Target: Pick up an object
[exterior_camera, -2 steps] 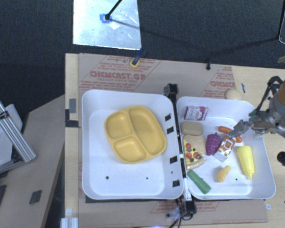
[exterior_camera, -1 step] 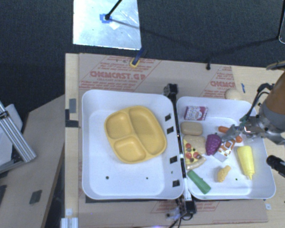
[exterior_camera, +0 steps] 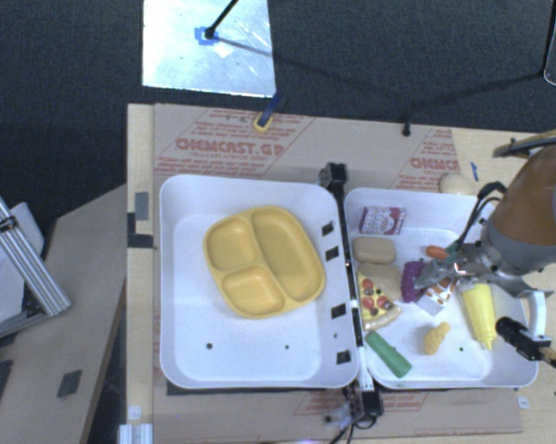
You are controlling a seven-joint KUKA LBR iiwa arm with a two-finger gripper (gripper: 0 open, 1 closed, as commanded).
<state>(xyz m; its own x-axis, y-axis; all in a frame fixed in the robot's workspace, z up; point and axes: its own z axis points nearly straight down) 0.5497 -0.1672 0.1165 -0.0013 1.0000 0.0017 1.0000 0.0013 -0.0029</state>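
Purple plastic, a small toy [exterior_camera: 412, 279], lay in the right bin [exterior_camera: 491, 365] just left of the gripper [exterior_camera: 445, 275], whose tip hung low among the toys there. Whether it was parted or closed could not be told. A yellow bottle [exterior_camera: 481, 312] lay just right of it.

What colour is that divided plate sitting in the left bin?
Yellow. The divided plate is plain yellow all over, with three compartments, seen clearly in the camera view against the white left bin.
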